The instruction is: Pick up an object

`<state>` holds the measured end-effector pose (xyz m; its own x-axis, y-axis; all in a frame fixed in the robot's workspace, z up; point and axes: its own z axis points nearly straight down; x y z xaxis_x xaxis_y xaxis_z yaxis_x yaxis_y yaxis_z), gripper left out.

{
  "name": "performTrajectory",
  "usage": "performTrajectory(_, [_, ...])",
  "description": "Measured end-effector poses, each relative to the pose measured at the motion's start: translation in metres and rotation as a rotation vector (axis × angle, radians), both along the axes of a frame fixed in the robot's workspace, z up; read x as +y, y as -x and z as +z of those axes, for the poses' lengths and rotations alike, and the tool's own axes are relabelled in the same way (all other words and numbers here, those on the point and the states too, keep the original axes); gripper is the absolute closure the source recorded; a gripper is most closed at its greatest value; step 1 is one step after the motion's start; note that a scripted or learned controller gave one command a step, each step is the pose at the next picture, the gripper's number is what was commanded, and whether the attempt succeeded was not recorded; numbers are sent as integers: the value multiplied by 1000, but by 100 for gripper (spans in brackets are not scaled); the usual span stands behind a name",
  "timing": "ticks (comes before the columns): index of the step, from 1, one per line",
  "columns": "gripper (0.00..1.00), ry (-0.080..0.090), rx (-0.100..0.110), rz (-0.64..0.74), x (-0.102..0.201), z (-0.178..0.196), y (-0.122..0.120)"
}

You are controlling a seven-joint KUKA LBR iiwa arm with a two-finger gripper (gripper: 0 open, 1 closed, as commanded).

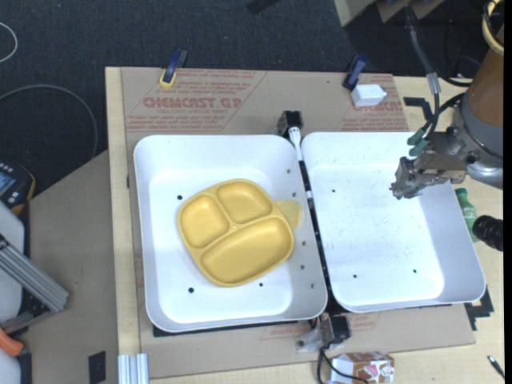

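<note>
A yellow three-compartment plate (234, 230) lies in the left white bin (156, 166), a little right of its middle. A small yellow piece (290, 211) pokes out from under the plate's right edge. My gripper (404, 185) hangs over the right white bin (376, 238), near its upper right part, well apart from the plate. Nothing shows between its fingers.
The bins sit side by side on a cardboard-covered bench (240, 94). Blue clamps (171, 68) (354, 72) and a white block (368, 95) sit along the back edge. A green object (466, 206) lies just outside the right bin's right rim. Cables and clips sit at the front (336, 334).
</note>
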<state>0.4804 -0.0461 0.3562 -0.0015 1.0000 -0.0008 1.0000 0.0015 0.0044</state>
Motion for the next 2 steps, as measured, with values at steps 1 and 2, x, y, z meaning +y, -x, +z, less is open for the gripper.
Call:
performTrajectory(1, [100,-2,-1,7,68,25,1])
performTrajectory(2, [100,-3,-2,5,119,71,1])
